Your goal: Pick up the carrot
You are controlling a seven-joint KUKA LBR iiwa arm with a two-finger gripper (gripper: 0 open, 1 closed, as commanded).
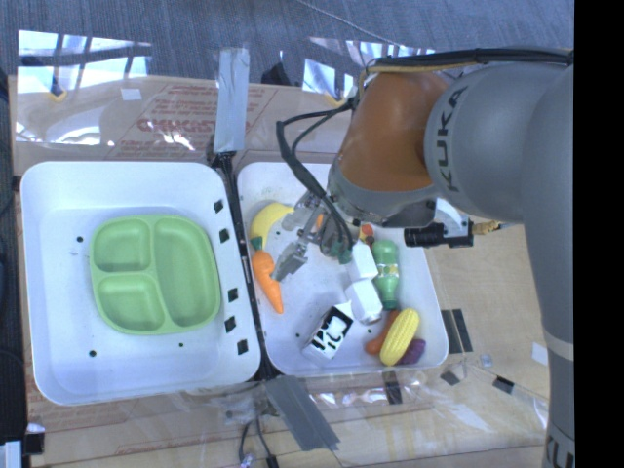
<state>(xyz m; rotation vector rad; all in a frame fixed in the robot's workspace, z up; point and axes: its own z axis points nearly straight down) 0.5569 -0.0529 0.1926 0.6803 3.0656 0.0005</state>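
Right now the gripper (298,242) hangs low over the right bin (429,281), its metal tips spread apart with nothing between them, pointing down and toward the bin's left wall. Just beside those tips, slightly lower and to the left, lies the carrot (267,282), orange with a green top, stretched along the left wall on the bin floor; whether a tip touches it cannot be told from this angle. A yellow banana-like piece (267,220) sits just above the carrot. Further right lie a green bottle (386,266), a white block (366,300), a black-and-white card (331,331) and a corn cob (400,334). The left bin (49,261) bears a green divided plate (154,273). By my judgement the approach is nearly done; closing on the carrot and lifting remain.
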